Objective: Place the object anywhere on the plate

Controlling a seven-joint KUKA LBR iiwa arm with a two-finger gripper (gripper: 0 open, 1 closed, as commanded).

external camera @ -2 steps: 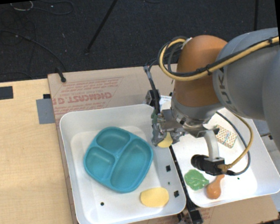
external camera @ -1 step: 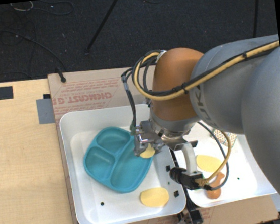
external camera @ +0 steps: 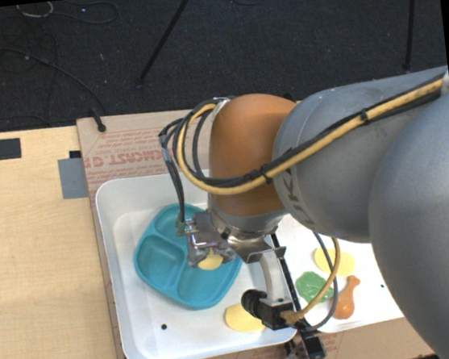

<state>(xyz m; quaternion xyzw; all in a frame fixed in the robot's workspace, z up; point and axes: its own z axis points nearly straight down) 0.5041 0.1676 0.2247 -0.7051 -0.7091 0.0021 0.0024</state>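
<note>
One yellow object [external camera: 210, 261] sits over blue plate [external camera: 169, 258] mid-frame at gripper [external camera: 205, 254]; grip state unclear, release probably left.

Grey arm [external camera: 368, 157] from the right, orange-banded wrist bent downward, pincer [external camera: 205, 254] low beneath it.

A green toy [external camera: 309, 285] and an orange one [external camera: 346, 296] lie right of the claw. A pale yellow piece [external camera: 240, 319], perhaps a banana, lies below it.
</note>
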